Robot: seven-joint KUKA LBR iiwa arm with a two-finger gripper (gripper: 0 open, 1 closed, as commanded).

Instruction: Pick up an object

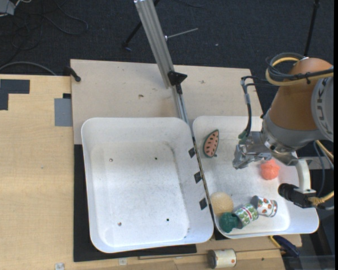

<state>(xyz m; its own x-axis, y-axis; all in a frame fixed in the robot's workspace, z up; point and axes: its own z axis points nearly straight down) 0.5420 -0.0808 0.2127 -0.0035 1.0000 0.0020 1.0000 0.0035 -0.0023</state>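
The gripper hangs in the right-centre of the frame, low over the right bin, and whether it is open or closed cannot be told at this slant; nothing can be seen held in it. Going left to right, the left bin fills the middle of the frame, then a rail slants down from the top centre to the seam between the two bins. Just right of that seam, in the right bin, a brown oval brush lies near the upper wall, and a tan ball sits lower down with a dark green lump just below it. A patterned can lies on its side touching the green lump, and a white cup with red marks rests just beside the can. An orange ball sits right of the gripper, very near it and partly under the wrist. The likely trouble, as I judge it, is that the gripper stands over bare floor between the brush and the orange ball, so closing there would catch nothing; a drop toward the orange ball could also nudge it away, since it would roll. The count is two bins, one brush, one tan ball, one green lump, one can, one cup and one orange ball, six candidates for picking in all.
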